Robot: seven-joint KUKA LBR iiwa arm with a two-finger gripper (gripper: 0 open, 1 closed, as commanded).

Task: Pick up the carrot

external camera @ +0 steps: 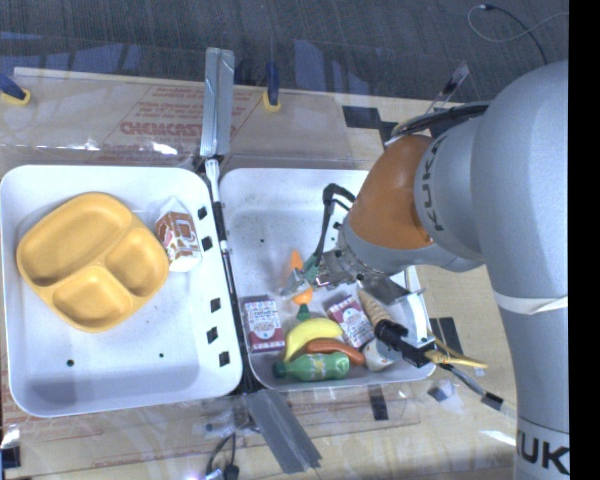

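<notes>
Small orange plastic carrot (298,265) just above yellow banana (310,334), under two-finger gripper (318,268), finger state impossible to tell; probably light, stiff, slick, best pinched across mid-body

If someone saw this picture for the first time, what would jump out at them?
The big grey arm with its orange band fills the right side, its gripper down in the right bin by the small orange carrot. Next, the yellow divided tray in the left bin. Then the banana among clutter at the right bin's near edge.
</notes>
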